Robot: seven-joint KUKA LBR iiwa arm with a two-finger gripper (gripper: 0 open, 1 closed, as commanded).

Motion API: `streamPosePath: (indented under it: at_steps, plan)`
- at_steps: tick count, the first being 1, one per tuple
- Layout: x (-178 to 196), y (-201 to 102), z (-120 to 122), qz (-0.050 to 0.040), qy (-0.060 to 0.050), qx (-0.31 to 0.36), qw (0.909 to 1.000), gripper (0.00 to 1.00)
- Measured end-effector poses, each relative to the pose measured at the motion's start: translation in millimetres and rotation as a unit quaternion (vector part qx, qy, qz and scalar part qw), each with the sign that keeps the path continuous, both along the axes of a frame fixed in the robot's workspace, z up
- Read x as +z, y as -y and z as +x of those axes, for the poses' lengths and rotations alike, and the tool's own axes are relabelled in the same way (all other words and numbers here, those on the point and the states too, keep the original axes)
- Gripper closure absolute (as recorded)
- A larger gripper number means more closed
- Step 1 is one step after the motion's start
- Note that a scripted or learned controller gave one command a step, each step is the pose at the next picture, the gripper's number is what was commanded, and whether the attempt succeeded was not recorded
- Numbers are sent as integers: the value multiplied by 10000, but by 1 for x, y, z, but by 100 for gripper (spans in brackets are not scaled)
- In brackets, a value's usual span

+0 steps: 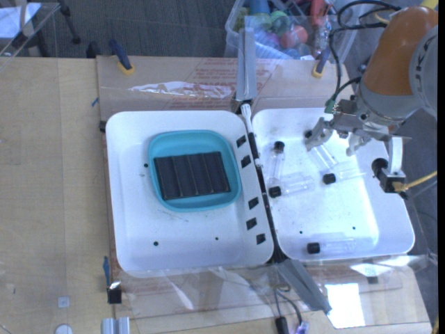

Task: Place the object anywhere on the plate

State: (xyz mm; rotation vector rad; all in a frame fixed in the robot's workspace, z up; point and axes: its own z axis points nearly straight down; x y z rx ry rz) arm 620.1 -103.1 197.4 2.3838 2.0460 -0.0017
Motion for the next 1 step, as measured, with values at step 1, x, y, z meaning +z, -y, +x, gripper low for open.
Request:
streamPosePath:
  at_steps: [1]
  plan:
    - [13, 66, 47, -4, 10, -964, 9953, 0]
